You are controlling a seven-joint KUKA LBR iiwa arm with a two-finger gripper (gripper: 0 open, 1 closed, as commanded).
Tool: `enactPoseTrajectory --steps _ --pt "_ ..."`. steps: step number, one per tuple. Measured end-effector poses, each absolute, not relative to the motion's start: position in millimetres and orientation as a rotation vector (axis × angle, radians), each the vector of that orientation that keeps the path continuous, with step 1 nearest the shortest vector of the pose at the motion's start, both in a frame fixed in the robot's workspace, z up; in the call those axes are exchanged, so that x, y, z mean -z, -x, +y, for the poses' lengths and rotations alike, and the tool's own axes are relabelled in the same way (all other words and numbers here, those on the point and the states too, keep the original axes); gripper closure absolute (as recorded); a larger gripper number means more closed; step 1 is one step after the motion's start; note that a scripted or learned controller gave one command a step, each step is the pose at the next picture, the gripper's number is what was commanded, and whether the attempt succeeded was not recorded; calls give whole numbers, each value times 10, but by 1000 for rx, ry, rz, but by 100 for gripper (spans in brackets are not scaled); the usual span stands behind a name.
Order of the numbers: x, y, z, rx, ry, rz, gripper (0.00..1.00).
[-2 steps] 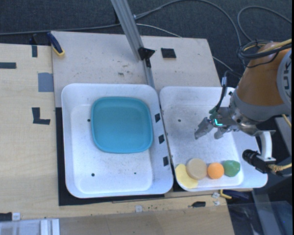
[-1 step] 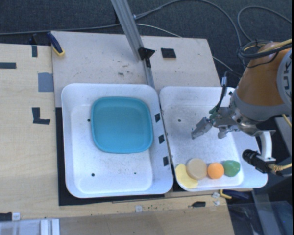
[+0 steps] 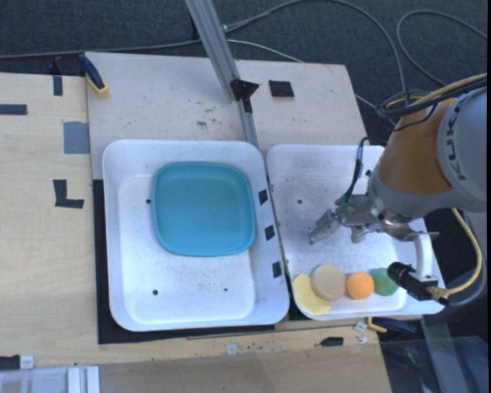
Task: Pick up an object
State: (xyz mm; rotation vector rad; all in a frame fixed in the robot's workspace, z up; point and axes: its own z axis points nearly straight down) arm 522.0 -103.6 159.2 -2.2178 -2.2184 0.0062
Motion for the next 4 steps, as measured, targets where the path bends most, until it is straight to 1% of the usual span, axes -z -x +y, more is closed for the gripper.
enactPoseTrajectory --steps 1,2,3,4 --pt "-1125 -5243 -957 -5 2218 -2220 0" --pt "-892 -5245 -958 0 2222 -2223 0" --pt "-1007 -5253 -964 2 2224 -2223 100" --pt "-1598 -5320 -914 5 2223 -2225 100"
